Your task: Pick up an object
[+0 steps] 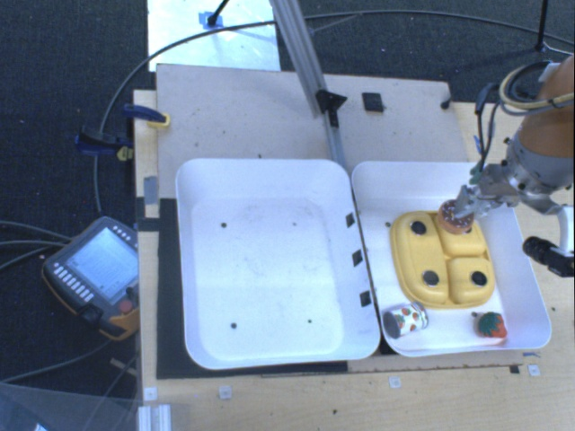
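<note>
The end effector [456, 214] sits low over the yellow tray [442, 260] in the right bin [530, 317], maybe touching it. I cannot tell its grip. Lift slowly and straight.

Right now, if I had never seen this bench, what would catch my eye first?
Probably the yellow tray with black dots, lying in the right bin, with the arm's end effector down at its upper edge. Next, the small red object and the patterned cup near that bin's front edge. The left bin sits beside it.
</note>
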Available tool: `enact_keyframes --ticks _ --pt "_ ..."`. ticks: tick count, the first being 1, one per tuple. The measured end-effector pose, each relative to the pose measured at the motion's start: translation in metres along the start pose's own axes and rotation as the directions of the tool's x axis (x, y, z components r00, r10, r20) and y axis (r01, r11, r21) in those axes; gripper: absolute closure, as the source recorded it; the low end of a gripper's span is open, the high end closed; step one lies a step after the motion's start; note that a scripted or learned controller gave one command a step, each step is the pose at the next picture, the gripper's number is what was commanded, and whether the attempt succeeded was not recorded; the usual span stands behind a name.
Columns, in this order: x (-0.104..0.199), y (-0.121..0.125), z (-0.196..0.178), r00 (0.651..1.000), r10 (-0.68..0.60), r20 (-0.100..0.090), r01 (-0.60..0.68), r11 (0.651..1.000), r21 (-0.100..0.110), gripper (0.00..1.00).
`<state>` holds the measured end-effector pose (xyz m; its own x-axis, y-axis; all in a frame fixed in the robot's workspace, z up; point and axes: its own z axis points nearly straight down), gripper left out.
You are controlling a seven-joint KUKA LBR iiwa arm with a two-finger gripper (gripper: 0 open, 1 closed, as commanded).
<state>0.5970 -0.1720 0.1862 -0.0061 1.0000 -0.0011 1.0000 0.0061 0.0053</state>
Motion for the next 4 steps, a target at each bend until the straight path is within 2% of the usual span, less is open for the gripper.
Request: enact_keyframes --ticks 1,3,4 --pt "0.0 0.001 -0.017 1.0 0.0 -0.001 0.0 1.0 0.002 1.0" --pt "0.095 -0.005 -0.01 1.0 -0.004 -0.003 0.004 1.0 0.005 1.0" --pt "0.152 -0.017 -0.012 1.0 -0.004 -0.004 0.004 1.0 0.006 1.0"
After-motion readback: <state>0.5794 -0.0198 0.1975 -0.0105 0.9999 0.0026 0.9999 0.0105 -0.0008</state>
